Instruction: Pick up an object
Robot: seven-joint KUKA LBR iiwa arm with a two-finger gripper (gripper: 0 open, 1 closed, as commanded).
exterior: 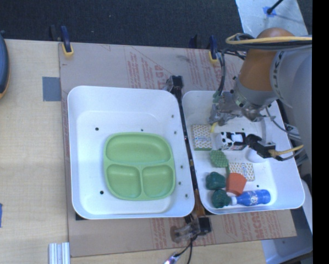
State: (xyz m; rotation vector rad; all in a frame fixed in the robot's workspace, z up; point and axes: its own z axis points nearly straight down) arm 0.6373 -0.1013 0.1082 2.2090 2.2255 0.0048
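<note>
Whether the jaws are spread or pressed together cannot be told; the gripper [226,114] hangs low over the far part of the right bin [285,199]. Under it lies a black-and-white object [230,139], beside a patterned square [201,136]. Nearer lie green pieces [215,181], an orange block [236,182] and a blue bottle [253,197]. A green tray [138,165] sits in the left bin [82,147].

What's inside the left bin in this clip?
The left bin holds one green divided tray, lying flat with three compartments, nothing visible in them. Whatever lies beneath the tray is covered, so it cannot be seen.
</note>
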